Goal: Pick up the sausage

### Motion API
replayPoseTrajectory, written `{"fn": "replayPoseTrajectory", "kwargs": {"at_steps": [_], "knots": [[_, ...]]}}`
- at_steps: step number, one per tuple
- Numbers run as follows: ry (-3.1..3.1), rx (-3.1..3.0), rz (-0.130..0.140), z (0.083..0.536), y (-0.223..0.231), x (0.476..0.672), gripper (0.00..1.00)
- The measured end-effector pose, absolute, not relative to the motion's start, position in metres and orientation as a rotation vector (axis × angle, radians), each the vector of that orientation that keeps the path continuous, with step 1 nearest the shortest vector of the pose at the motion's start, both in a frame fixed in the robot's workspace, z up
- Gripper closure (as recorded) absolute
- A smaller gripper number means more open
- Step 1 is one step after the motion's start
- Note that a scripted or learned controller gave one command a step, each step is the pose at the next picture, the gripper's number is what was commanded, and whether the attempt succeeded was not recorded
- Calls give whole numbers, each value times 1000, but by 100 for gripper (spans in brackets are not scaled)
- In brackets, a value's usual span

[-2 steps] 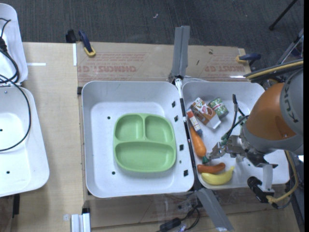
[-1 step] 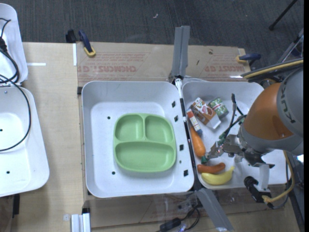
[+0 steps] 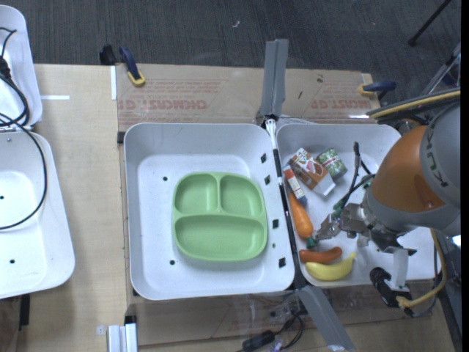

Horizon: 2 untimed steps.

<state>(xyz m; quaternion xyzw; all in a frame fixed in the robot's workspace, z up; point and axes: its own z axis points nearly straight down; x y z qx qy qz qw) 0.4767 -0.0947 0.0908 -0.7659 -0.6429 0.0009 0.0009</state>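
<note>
1. Camera view, bins: White plastic made up both shallow bins, side by side on the bench. The right bin (image 3: 381,134) held the gripper (image 3: 327,228); the left bin (image 3: 135,196) lay well to the gripper's left.

2. Camera view, arm: the grey arm with its orange band (image 3: 403,174) reached in from the right, the band up and to the right of the gripper. The gripper hung low over the right bin's left half. Whether it stood wide or narrow could not be told; nothing was seen held in it.

3. Camera view, task item: the sausage (image 3: 321,255), reddish, lay just below the gripper, near the bin's front edge. Contact with the gripper could not be confirmed.

4. Camera view, other items near the gripper: a yellow banana (image 3: 330,270) lay just below the sausage, touching or nearly so. An orange carrot (image 3: 300,217) lay just left of the gripper. A small carton (image 3: 311,169) and a green can (image 3: 332,163) lay above it.

5. Camera view, left bin: a green divided plate (image 3: 220,217) sat well left of the gripper.
</note>
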Motion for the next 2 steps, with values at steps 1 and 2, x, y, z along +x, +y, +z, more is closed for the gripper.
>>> {"fn": "replayPoseTrajectory", "kwargs": {"at_steps": [1,2], "knots": [[-2030,-2396,3,91,-97,477,0],[-2035,-2393,4,91,-94,547,0]]}}
